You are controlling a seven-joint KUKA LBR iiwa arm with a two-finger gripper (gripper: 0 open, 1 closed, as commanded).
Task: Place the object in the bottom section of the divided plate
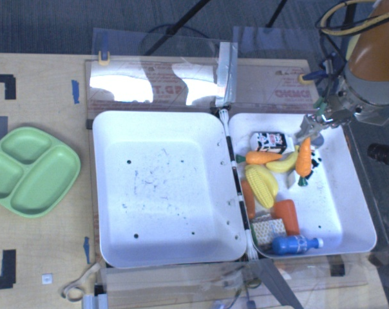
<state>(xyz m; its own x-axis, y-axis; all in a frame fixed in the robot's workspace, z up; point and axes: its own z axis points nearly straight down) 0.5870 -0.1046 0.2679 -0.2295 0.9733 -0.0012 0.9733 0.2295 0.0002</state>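
carrot [304, 158] hangs upright under fingers [310, 129]

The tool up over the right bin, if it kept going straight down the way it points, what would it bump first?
Probably the upright carrot: the tool hangs right above its top end. Depth is hard to judge from this slanted view, so it might instead meet the banana beside it.

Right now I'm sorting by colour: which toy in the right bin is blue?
The blue bottle, lying on its side at the right bin's near edge. The others are orange, yellow or black-and-white.
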